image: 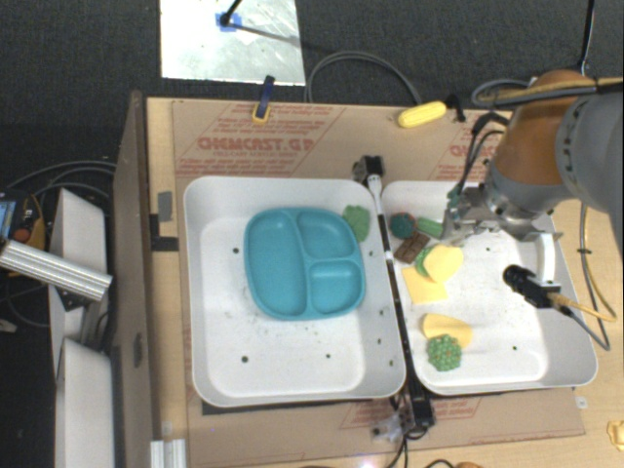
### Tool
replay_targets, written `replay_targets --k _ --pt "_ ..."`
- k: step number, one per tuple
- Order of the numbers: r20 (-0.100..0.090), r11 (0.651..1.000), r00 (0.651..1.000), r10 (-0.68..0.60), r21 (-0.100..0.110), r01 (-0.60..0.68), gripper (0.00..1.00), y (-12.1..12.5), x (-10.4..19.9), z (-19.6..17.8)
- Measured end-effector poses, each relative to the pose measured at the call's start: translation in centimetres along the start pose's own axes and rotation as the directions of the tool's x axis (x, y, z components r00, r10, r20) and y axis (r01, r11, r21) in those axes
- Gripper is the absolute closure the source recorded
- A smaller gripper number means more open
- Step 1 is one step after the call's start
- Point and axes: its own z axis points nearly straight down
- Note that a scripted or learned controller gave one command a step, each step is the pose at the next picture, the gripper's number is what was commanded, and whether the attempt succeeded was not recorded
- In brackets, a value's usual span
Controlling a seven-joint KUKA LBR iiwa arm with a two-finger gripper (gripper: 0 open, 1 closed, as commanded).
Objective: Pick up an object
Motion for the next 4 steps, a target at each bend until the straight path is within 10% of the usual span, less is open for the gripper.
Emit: replay_targets --k 1,2,3,4 --pt "0.000 1.000 1.000 0.000 0.001 0.000 0.00 0.0 0.0 0.0" --pt "-0.001 1.000 1.000 0.001 0.010 -0.001 0.00 -2.6 0.7 4.7" --pt "0.000 1.000 1.000 0.000 0.003 0.000 1.00 -2.4 0.6 3.4" --pt "0.000 1.000 1.000 0.000 0.004 0.000 0.00 -2.4 0.6 3.4"
